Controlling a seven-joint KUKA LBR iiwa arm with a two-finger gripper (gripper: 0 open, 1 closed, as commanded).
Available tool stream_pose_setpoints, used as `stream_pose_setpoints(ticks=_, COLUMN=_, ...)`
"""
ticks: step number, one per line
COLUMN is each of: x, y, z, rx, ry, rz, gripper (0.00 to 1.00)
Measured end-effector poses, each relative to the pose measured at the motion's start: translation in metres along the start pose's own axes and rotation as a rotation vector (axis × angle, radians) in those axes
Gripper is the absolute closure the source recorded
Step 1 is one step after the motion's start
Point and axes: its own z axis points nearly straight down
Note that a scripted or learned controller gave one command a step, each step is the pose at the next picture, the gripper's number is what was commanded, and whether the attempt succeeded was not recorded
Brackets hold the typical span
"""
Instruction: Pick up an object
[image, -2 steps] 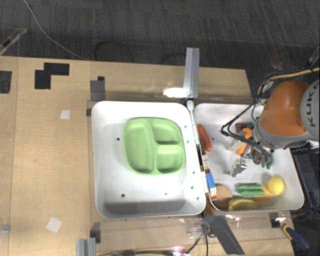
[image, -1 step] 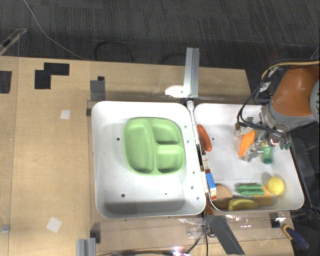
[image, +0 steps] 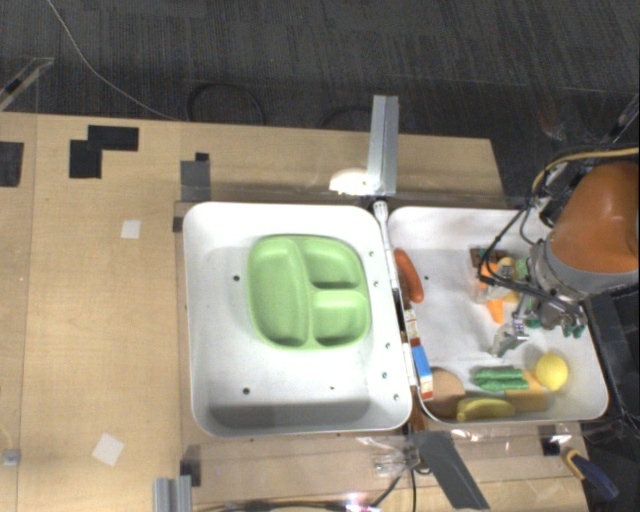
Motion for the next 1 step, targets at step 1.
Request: stream_pose_setpoints(ticks=1, x=-0.0060, y=0.0011, z=-0.0150, rx=0.004, ry=-0.019, rz=-0.007, gripper=1.00)
